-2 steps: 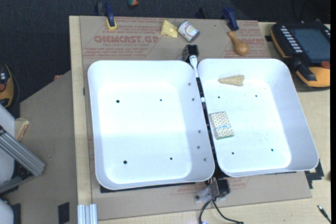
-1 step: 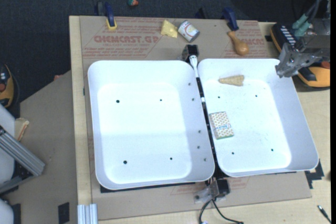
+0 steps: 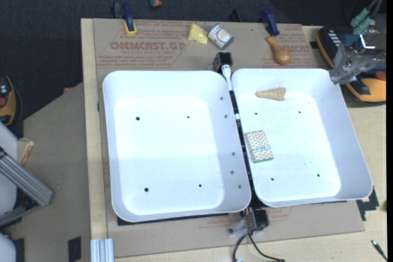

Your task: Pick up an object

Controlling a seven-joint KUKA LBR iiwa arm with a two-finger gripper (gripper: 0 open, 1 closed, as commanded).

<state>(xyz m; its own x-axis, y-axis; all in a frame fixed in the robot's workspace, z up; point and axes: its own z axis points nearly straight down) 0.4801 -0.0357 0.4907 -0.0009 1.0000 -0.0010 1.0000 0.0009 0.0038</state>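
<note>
Two objects lie in the right bin (image 3: 344, 132). A tan, cone-shaped piece (image 3: 271, 93) rests near its far edge. Close to the bin's left wall sits a small patterned box (image 3: 259, 146), lying flat. My gripper (image 3: 351, 65) hangs at the bin's far right corner, above the rim and well away from both objects. Nothing shows in its grasp.
The left bin (image 3: 123, 107) stands beside the right one. Behind the bins on the board lie a yellow wedge (image 3: 198, 34), a small white block (image 3: 220, 37) and a wooden pear-shaped piece (image 3: 280, 51). Blue clamps (image 3: 128, 19) hold the board's far edge.
</note>
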